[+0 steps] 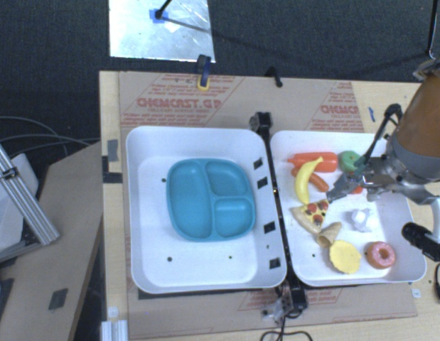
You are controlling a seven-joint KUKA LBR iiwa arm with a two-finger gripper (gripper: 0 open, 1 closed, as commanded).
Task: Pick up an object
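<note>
The worktop (326,94) carries two shallow white bins side by side. The left bin (145,190), at the centre of the frame, holds a blue divided plate (209,197) lying flat near its middle, well apart from the candidate objects. The right bin (419,265), at the lower right of the frame, holds every candidate for the pick, and they lie loosely scattered rather than stacked, which leaves most of them open from above. A banana (305,180) lies across a carrot (315,159) at the upper left of this bin, with a green object (347,160) just beside the carrot. A pizza slice (312,213), a cone (329,233), a yellow disc (345,256), a pink doughnut (380,254) and a small white object (360,219) occupy the lower half. The arm (422,130) enters from the right edge of the frame and reaches down toward the middle of the right bin. The claw (342,190) sits low over the bin, just right of the banana and above the pizza slice; its dark tips appear to overlap a reddish item, possibly a sausage, though the view there is too cluttered to confirm. Whether the claw is spread or clenched cannot be determined, and no object is visibly between its tips. The pick is judged not yet secured.
</note>
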